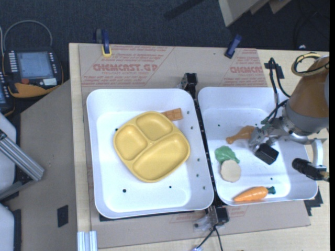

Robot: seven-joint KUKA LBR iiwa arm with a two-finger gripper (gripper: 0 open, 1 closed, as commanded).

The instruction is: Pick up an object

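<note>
On the worktop (78, 140) two white bins sit side by side. The left bin (104, 187) holds a yellow divided plate (152, 145), with a small brown block (172, 114) touching its far edge. The right bin (225, 103) holds the likely targets: a brown drumstick-shaped toy (239, 135) near the bin's middle, a green piece (225, 153) with a pale round piece (230, 172) just nearer than it, and an orange carrot (253, 193) against the near wall.

The arm reaches in from the right, and the jaws (263, 144) hang low in the right bin, just right of the drumstick's thick end. A dark boxy part of the tool covers the tips, so I cannot tell how far open the jaws are, and nothing is visibly held between them.

The main risk, as I judge it, is a miss. The tool looks offset to the right of the drumstick, so closing here may catch only its end or nothing at all. A glancing touch could push the toy left towards the green piece and leave it lying at an awkward angle. The drumstick's rounded, tapering shape may also let it squirt out of a shallow pinch. If the arm drops lower it could press on the bin floor, and a sweep towards the near side might knock the carrot along the wall.
</note>
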